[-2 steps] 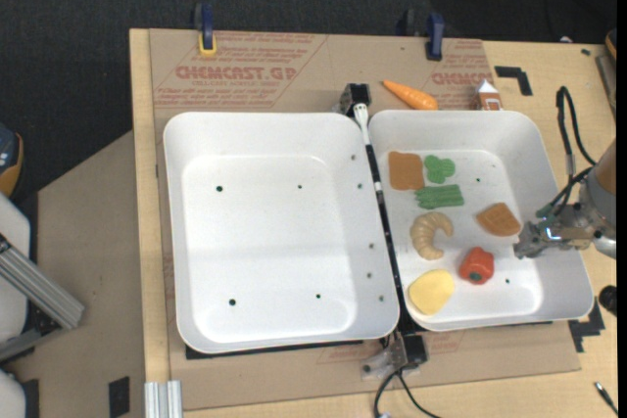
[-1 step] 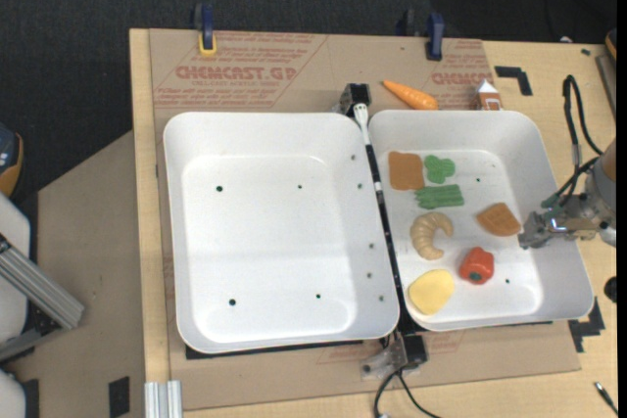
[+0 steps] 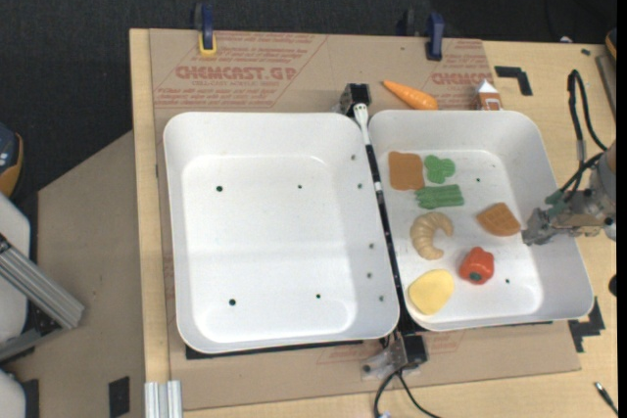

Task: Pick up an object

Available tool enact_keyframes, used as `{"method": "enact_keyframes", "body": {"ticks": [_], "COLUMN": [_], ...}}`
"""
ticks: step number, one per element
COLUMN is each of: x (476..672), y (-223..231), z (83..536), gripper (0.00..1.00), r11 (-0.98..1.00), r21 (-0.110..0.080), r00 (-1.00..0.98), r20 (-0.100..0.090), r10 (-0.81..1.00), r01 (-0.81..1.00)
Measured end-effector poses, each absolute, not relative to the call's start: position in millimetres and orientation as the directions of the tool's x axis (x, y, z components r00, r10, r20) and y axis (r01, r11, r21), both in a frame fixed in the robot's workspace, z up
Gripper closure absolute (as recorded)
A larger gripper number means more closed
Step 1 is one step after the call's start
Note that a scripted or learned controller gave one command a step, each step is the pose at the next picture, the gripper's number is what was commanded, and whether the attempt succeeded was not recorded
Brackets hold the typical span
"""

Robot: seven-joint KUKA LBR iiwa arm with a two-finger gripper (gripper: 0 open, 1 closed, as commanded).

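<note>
From above, two white bins sit side by side on a brown board (image 3: 245, 64). The left bin (image 3: 196, 240) has plain white walls with small dark dots on its floor. The right bin (image 3: 549, 294) holds toy food.

In the right bin, a brown bread slice (image 3: 406, 170) lies near the top, touching the green broccoli (image 3: 440, 169) on its right. Just below them is a flat green bean piece (image 3: 439, 197). Under that is a tan croissant (image 3: 431, 234). A yellow lemon (image 3: 431, 292) sits near the bottom, and a red pepper (image 3: 477, 265) is just beside it, up and to the right. An orange-brown chunk (image 3: 499, 219) lies near the right side.

The gripper (image 3: 537, 232) comes in over the right wall of that bin. Its tip is just beside the orange-brown chunk. I cannot tell if it is open or closed, or if it touches anything.

An orange carrot (image 3: 409, 95) lies on the board behind the right bin. A small red and white bottle (image 3: 487, 97) stands near it.
</note>
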State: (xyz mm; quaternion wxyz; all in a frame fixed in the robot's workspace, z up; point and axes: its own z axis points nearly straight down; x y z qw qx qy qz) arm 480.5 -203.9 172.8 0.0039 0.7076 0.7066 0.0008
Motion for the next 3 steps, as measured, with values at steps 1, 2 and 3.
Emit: {"method": "enact_keyframes", "body": {"ticks": [1, 2, 3], "x": [481.2, 482.0, 482.8], "y": [-204, -204, -205], "z": [183, 193, 203], "gripper": [1.0, 1.0, 1.0], "r11": [-0.002, -0.002, -0.002], "r21": [0.01, 0.013, 0.016], "r00": [0.002, 0.002, 0.002], "r20": [-0.006, -0.008, -0.01], "r10": [1.0, 1.0, 1.0], "r01": [1.0, 1.0, 1.0]}}
